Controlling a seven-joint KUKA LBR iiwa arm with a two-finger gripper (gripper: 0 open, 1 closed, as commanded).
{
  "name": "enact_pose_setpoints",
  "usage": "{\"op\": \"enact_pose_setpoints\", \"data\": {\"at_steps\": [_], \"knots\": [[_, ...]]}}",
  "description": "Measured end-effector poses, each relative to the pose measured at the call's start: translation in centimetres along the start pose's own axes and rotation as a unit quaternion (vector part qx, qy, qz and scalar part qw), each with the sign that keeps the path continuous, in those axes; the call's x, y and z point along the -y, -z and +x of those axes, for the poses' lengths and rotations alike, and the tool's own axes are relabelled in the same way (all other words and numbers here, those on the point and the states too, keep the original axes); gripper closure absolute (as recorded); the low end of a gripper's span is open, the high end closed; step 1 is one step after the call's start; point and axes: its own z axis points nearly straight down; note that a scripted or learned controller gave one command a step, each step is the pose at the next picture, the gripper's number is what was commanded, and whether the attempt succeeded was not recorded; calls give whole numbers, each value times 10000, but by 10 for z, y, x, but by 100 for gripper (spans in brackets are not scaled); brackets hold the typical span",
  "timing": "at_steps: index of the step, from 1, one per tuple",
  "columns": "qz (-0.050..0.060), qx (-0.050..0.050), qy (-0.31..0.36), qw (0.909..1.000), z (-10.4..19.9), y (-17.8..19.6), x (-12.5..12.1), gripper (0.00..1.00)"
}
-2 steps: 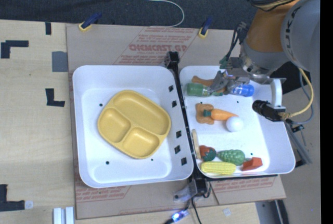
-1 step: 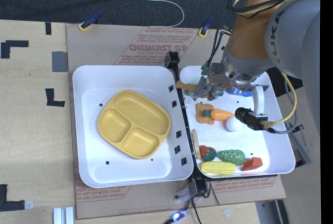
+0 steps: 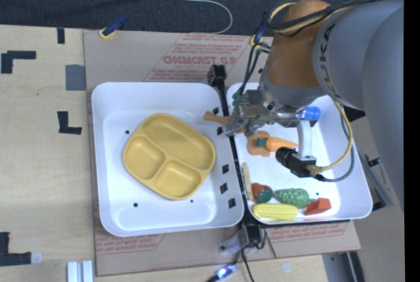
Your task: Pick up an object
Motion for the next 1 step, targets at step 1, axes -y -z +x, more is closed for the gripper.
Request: {"op": "enact_pose_setpoints", "data": {"at_steps": [1], "knots": [[5, 0, 3, 10000, 50, -3, 33, 100]]}}
